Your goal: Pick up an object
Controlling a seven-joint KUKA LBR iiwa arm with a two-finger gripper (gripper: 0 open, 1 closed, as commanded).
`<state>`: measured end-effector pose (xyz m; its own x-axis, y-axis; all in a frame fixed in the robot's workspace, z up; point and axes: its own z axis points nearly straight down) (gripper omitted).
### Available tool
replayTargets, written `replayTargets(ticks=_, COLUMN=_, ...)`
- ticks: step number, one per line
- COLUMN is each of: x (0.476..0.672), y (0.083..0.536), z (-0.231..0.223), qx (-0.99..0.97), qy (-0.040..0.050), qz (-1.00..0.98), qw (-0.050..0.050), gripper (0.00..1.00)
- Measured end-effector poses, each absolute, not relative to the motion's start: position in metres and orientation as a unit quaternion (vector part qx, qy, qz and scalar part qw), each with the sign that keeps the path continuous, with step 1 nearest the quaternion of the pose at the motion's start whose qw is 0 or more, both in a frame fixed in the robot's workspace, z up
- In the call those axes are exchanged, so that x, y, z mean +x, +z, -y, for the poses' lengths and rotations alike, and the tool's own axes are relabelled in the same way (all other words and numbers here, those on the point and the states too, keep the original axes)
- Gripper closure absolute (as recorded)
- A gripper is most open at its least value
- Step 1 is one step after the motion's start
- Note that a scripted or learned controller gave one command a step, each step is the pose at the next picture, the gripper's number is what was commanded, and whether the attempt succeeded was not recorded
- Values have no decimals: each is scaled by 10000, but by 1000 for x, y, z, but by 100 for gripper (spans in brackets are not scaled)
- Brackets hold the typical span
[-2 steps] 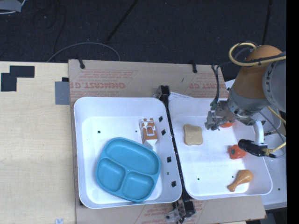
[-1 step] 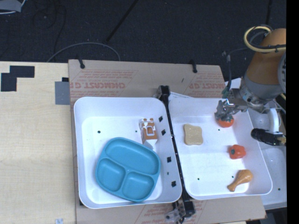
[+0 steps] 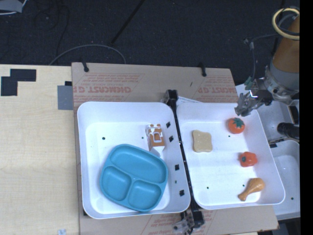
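The grey two-finger gripper [image 3: 244, 106] hangs over the far right corner of the right-hand shallow white bin [image 3: 222, 200], and whether it is wide or narrow I cannot tell from this slanting view; nothing shows between its tips. The nearest thing to it is the small round orange-red toy tomato with a green stalk [image 3: 236, 125], lying just beside and a little toward the camera and to the view's left of the gripper, on the bin floor near the far wall. Being round, it offers no long axis to line up with, so a short drop and slight shift toward it looks like the whole approach. Farther down the same side sit a red toy pepper [image 3: 248, 159] and a tan toy drumstick [image 3: 252, 188], whose length runs slantwise. A pale toy bread slice [image 3: 202, 141] lies toward the divider.
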<state>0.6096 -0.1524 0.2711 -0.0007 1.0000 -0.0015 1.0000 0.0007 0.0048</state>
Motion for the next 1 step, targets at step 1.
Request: replayTargets(ticks=1, x=609, y=270, z=97, qx=7055, qy=-3, qz=-7087, qw=-19, gripper=100)
